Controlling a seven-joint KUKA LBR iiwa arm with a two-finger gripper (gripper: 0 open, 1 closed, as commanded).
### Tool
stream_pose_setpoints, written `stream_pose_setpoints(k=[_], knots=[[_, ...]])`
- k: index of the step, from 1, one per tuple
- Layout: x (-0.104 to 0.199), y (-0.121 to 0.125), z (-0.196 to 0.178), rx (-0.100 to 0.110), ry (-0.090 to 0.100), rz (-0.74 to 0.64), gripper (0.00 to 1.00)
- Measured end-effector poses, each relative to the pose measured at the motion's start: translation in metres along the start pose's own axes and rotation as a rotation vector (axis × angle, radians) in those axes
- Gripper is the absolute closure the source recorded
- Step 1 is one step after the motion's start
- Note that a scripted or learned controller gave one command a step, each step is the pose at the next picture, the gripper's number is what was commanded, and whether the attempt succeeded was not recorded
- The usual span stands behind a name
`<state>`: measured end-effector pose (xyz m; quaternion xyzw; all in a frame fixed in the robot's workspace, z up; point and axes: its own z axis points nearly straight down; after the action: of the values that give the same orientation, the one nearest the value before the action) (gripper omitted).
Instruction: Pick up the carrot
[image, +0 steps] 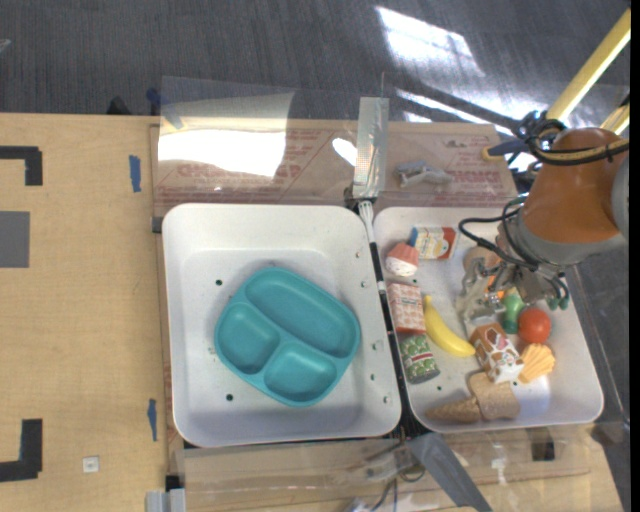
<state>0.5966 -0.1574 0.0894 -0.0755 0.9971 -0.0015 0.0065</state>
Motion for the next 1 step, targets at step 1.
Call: stream_pose_setpoints(k=[1], knots=[[-0.0153,0.0595,-0.0897,-0.004,-0.001,-0.099,1.00]])
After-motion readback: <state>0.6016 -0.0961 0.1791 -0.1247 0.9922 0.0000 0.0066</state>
